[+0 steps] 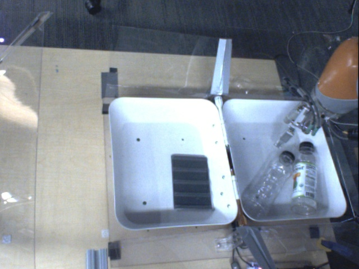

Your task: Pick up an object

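Note:
My gripper [284, 132] hangs over the upper right part of the right bin [247, 122], its two metal fingers pointing down-left, open, with nothing between them. Just below it lie two clear plastic bottles with black caps. One bottle [268, 182] lies on a slant, its cap toward the gripper. The other bottle [304, 182] has a white and green label and lies along the bin's right side. A black ribbed block [190, 181] rests flat in the left bin [140, 122], far from the gripper.
The arm's orange band [339, 74] and grey wrist come in over the right bin's far right corner. A metal post [221, 66] stands behind the seam between the bins. Cables lie at the right edge.

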Robot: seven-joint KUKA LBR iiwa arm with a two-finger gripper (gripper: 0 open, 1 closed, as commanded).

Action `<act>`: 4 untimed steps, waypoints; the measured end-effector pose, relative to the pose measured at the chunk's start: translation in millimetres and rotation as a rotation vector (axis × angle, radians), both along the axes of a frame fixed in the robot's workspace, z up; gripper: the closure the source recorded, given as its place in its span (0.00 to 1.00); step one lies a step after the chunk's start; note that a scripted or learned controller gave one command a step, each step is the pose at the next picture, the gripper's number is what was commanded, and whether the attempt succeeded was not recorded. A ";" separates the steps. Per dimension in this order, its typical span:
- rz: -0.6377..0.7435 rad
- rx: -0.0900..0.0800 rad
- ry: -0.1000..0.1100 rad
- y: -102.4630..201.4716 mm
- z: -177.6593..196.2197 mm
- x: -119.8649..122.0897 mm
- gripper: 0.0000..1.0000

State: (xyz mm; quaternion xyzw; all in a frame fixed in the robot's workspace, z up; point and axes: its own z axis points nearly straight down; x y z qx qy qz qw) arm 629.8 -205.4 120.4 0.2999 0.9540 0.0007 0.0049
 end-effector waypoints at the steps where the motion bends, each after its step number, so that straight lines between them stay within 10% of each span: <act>1: 0.115 -0.001 -0.002 0.1 44.5 30.8 0.00; 2: 0.285 -0.002 0.001 0.4 25.2 -48.6 0.00; 3: 0.111 0.001 0.001 75.7 33.3 -19.9 0.00; 4: -0.187 0.001 -0.001 4.2 34.8 -23.9 0.00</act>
